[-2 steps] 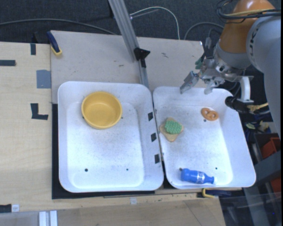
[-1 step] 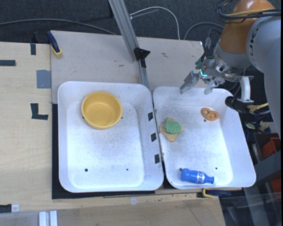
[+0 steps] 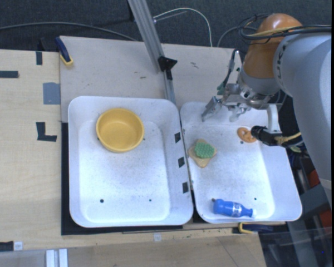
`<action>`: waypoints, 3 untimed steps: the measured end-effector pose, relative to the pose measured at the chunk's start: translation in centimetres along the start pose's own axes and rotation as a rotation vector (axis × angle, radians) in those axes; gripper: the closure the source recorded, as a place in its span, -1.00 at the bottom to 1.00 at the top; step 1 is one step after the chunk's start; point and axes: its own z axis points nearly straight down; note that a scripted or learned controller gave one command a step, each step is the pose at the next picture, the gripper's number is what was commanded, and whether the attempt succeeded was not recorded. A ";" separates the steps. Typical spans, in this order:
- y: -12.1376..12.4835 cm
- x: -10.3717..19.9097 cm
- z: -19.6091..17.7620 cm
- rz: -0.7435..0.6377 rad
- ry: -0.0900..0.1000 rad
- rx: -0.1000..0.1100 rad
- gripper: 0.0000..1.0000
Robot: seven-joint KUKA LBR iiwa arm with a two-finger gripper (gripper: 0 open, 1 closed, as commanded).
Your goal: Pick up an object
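While my gripper point(image 3: 221, 108) hangs open and empty at the bin's point(image 3: 278, 196) far edge, the sponge point(image 3: 203, 152) lies nearest, just below me and slightly left, lying flat.

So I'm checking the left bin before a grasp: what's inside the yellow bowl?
The yellow bowl in the left bin shows only its own yellow inner surface; nothing lies inside it. Whatever lies under it is covered.

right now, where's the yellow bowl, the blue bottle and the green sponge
yellow bowl point(image 3: 120, 129): camera view, on the inside bottom of the bowl, left bin
blue bottle point(image 3: 229, 208): camera view, on the middle of its body, right bin near the front edge
green sponge point(image 3: 204, 150): camera view, on its green top face, right bin
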 end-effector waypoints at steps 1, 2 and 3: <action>-0.5 -0.9 5.6 0.002 -0.001 0.001 -1.00; -0.6 -0.9 6.7 0.000 -0.001 -0.004 -1.00; -0.6 -0.8 5.6 -0.001 -0.001 -0.004 1.00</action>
